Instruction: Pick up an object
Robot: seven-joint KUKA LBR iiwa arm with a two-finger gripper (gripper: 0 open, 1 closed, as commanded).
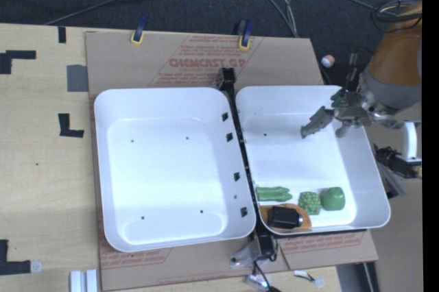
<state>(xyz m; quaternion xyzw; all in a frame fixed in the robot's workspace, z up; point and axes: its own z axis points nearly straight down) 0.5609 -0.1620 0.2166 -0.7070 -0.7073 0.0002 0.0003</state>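
Note:
Several small objects lie along the near edge of the right bin: a long green pod-shaped piece, a knobbly green piece, a round green piece, and a black object resting on an orange one. My gripper hangs over the far right part of that bin, well away from the objects. It is open, with its two dark fingers spread and nothing between them.
The left bin stands beside the right one, joined by a black divider with clips. Both rest on a cardboard sheet held by two clamps. Cables run across the dark floor beyond.

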